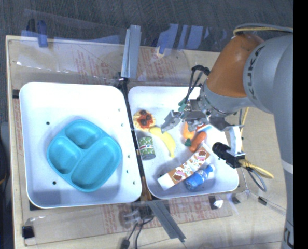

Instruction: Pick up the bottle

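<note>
The arm (263,71) is seen reaching in from the right, its grey body and orange band bent over the right bin (155,98). The wrist is turned downward, so that the gripper (183,121) is held low over the middle of that bin, a little toward its far side. Its fingers (170,121) are spread wide, and nothing is held between them.

Both bins are set side by side on the worktop (66,61). In the right bin, a small orange thing (188,131) lies just in front of the gripper, on the arm's side. A carrot (198,139) is laid against it, tilted. A banana (165,140) is found just in front of the gripper and to its left. Further left, a green can (147,147) is stood upright near the bin's left wall. A small orange-and-red toy (143,119) lies level with the gripper, also to its left. Its kind cannot be told.

A long patterned box (185,168) is laid slantwise nearer the front wall than the gripper. The bottle (200,178), blue, is laid on its side just beyond the box and touching it, by the bin's front right corner. It is set apart from the gripper, with the carrot and the box between them.

The left bin (40,113) lies well to the gripper's left. A blue plate (84,154), divided into three compartments, is set in it.
</note>
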